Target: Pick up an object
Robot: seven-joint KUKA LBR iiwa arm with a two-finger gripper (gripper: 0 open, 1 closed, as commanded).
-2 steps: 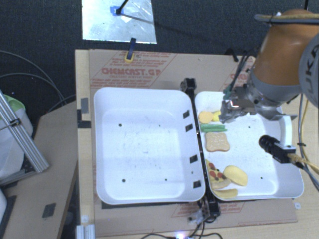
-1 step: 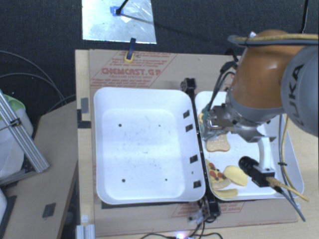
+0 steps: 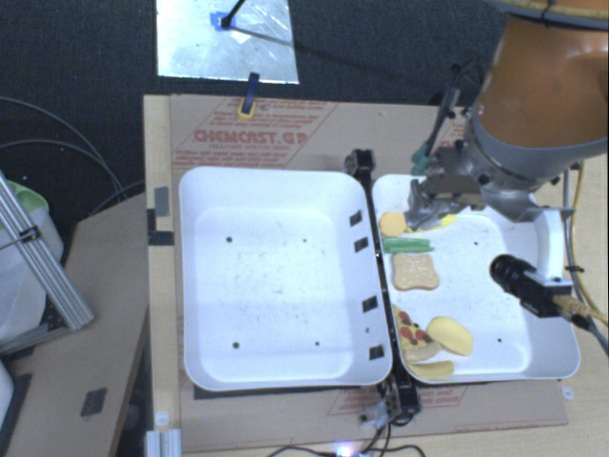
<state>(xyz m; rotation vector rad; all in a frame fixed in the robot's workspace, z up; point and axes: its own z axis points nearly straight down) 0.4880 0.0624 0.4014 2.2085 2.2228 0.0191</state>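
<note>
One round yellow piece (image 3: 392,224) lies just beside the gripper (image 3: 425,219).

White bins (image 3: 266,350) hold yellow lemon (image 3: 450,334), green bean (image 3: 407,245), tan toast (image 3: 416,272).

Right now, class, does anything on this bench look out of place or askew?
Nothing looks spilled or damaged. The toy foods, such as the tan bread slice and yellow lemon-shaped piece, crowd the right white bin's left side, some overlapping.
</note>
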